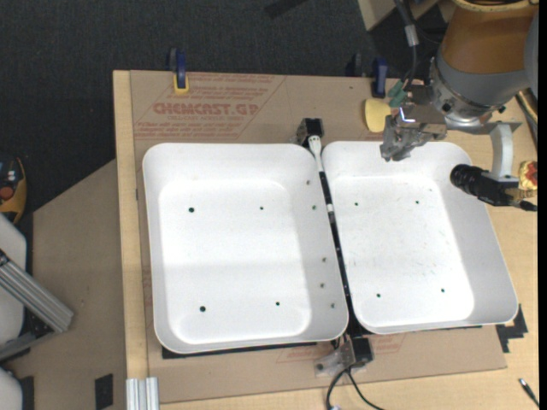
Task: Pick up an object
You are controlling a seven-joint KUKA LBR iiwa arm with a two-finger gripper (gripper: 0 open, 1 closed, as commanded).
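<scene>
- While the gripper [398, 148] hangs over the far rim of the right bin [479, 306], whether its jaws are released or clenched cannot be told; nothing is seen between them.
- A pale yellow object [374, 114] lies on the bench just beyond that bin's far edge, beside a blue clamp [379, 77]; it seems the likeliest thing to pick, though what it is stays unclear.
- The left bin [162, 254] and the right bin show only small dark dots on their floors, no loose item I can make out.
- To do the step well, I judge the arm should centre over the yellow object before descending, approach clear of the bin rim and clamp, and close only once the object sits squarely between the jaws.
</scene>
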